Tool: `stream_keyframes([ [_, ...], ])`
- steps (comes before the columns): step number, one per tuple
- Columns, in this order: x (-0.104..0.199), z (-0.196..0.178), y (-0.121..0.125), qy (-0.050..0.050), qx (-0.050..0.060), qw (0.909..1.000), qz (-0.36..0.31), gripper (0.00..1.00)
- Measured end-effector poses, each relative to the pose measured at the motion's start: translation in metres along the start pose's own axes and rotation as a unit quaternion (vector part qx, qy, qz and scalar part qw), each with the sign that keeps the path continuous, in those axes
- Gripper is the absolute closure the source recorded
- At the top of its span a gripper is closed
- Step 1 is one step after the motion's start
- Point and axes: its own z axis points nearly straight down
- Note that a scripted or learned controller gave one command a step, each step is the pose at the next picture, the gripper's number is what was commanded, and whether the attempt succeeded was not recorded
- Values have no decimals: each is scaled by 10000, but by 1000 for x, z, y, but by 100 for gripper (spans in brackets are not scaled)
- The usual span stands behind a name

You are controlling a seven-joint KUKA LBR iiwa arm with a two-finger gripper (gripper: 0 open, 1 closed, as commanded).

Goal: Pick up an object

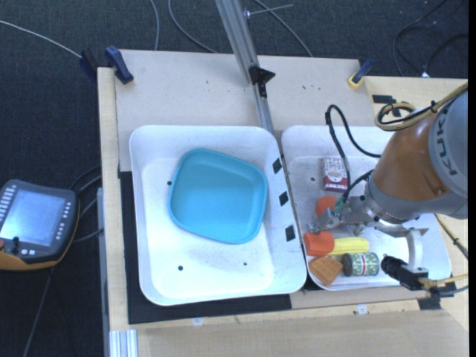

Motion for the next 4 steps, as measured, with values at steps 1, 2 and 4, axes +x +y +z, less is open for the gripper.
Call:
stream_keyframes([
  [1,0,-12,1,-3,-16,10000,-3,100],
  [2,5,-73,0,-7,-13,10000,0,100],
  [4,14,-140,-3,-5,4,10000,3,100],
])
